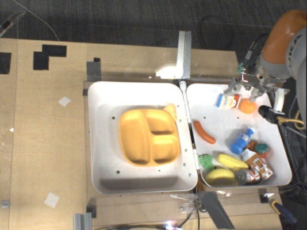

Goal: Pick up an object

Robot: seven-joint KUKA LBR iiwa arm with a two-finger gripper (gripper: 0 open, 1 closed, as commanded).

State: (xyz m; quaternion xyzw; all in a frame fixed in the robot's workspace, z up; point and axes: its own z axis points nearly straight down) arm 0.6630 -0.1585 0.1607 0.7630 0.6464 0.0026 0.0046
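Orange ball partly beneath end effector

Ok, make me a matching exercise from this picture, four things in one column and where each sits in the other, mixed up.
Things:
1. yellow tray
2. orange ball
3. red sausage
4. banana

Places:
A. front edge of the right bin
B. left bin
C. right bin, near the divider
D. far side of the right bin, just below the end effector

Pairs: 1-B, 2-D, 3-C, 4-A
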